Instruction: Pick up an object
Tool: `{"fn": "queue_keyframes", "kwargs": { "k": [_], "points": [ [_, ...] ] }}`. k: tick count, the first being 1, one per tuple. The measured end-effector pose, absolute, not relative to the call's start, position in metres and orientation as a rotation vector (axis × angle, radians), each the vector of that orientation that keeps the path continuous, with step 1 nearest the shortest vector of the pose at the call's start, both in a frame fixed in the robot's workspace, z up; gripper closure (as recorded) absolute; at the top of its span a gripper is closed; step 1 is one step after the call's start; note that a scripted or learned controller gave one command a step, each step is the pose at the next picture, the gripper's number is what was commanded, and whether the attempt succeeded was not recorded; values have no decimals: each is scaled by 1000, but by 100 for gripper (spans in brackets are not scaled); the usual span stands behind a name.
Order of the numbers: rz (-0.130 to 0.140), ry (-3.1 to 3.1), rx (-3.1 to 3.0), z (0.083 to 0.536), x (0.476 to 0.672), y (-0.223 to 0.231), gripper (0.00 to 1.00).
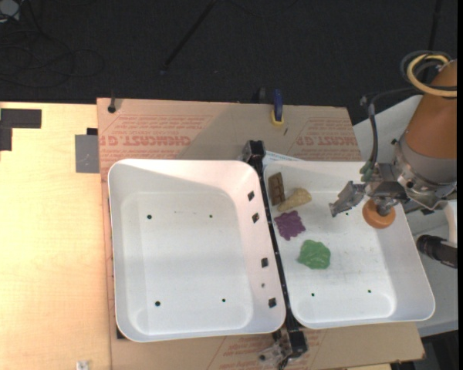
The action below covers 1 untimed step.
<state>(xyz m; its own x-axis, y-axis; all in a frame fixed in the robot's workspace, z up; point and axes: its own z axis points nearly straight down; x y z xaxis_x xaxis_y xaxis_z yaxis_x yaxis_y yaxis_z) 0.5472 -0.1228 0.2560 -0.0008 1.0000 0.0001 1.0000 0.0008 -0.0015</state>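
While the grey arm (pixel 428 141) with its orange band reaches in from the right edge of the frame, its gripper (pixel 353 199) hangs over the upper right part of the right-hand bin (pixel 405 287). From this slanted overhead view I cannot tell how the gripper is set, and nothing is visibly held in it. Just right of the gripper an orange round object (pixel 380 215) lies on the bin floor, close beside the wrist. The other candidates lie to the gripper's left, toward the divider between the bins: a tan piece (pixel 295 200) touching a small brown block (pixel 276 187) near the bin's upper left corner, a purple lump (pixel 290 224) just below them, and a green lump (pixel 315 253) lower still, toward the bin's centre. The brown block's long axis runs roughly up and down the frame. The left-hand bin (pixel 123 206) sits alongside. Judging by position, the orange object is nearest, while the green lump stands most apart from its neighbours.
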Motion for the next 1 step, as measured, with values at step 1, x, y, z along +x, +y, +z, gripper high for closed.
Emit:
{"fn": "queue_keyframes", "kwargs": {
  "k": [1],
  "points": [
    [3, -2221, -2218, 266, 547, -123, 100]
  ]
}}
